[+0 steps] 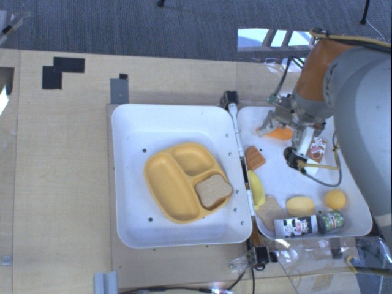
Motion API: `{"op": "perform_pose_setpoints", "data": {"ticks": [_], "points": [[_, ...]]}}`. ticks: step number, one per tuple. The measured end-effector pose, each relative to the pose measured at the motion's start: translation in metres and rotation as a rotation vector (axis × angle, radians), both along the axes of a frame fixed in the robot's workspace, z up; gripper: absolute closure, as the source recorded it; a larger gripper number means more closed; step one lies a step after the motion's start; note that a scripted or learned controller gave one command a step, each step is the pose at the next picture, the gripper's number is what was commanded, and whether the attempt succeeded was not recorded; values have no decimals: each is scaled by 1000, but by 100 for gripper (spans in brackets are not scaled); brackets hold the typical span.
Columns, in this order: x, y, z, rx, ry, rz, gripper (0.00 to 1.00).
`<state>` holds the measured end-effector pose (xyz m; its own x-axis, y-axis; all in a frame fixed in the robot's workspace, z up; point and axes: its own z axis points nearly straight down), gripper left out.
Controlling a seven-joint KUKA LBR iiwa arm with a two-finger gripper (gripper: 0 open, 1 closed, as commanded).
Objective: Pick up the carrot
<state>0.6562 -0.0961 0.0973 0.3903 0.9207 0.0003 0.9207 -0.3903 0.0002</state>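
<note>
Grey end effector [278,122] over orange carrot [282,133]

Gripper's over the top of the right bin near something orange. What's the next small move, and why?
Probably lower the gripper slightly onto the carrot before closing. The carrot lies on the floor of the right bin near its far wall, partly hidden under the gripper, and nothing shows it between the fingers yet.

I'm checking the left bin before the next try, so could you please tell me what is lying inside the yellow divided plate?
A slice of bread lies in the yellow plate's near-right compartment. Whatever is beneath the bread is hidden.
</note>
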Motion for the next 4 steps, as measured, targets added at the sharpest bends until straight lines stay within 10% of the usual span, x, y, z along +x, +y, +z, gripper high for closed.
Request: {"op": "perform_pose_setpoints", "data": {"ticks": [1, 2, 3, 4], "points": [[-3, -55, -12, 11, 10, -135, 0], [2, -54, 0, 4, -5, -123, 100], [2, -53, 0, 4, -4, -122, 0], [4, -53, 11, 2, -9, -115, 100]]}}
